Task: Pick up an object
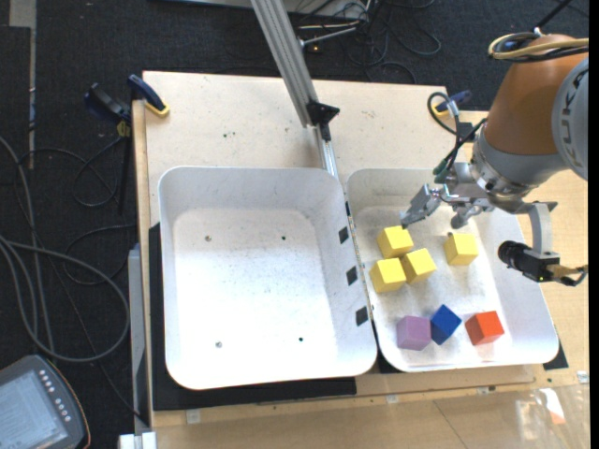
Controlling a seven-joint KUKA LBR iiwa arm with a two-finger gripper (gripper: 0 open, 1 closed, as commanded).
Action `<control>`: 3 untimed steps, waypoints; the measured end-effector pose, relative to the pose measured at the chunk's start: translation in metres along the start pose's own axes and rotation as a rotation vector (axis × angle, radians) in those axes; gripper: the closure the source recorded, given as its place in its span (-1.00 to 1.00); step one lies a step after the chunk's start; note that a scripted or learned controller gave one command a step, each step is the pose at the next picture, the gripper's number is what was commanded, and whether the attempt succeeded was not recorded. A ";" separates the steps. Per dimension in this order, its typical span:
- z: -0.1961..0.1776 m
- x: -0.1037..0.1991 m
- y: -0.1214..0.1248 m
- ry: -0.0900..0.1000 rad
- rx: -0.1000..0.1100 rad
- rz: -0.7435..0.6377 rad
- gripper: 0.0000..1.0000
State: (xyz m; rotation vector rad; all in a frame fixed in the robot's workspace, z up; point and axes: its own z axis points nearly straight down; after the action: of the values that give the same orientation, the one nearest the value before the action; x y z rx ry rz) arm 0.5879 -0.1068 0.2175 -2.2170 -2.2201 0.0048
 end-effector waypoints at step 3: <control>0.102 0.006 0.003 -0.001 -0.001 0.002 -1.00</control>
State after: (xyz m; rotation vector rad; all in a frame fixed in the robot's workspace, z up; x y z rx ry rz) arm 0.5903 -0.1004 0.1149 -2.2197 -2.2190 0.0050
